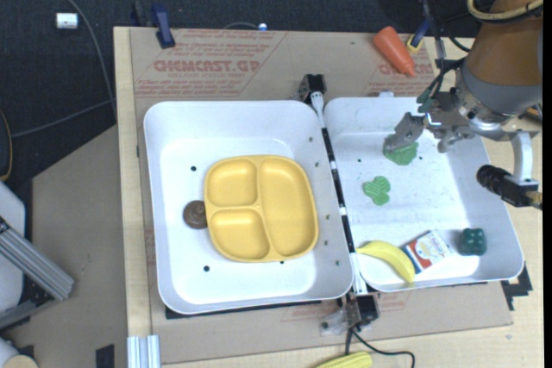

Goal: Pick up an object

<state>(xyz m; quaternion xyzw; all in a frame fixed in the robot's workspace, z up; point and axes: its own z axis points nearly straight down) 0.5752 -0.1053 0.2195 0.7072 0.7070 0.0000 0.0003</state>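
Hovering low over a green object (400,154) in the right bin (492,271) — end effector (426,130) lined up for grasping, finger state unclear.

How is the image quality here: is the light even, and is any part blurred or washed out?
In the camera view the light is soft and even, with faint shadows; the white right bin looks slightly washed out near its rim; the yellow plate and banana are fairly sharp; the gripper and the green object under it look softer.
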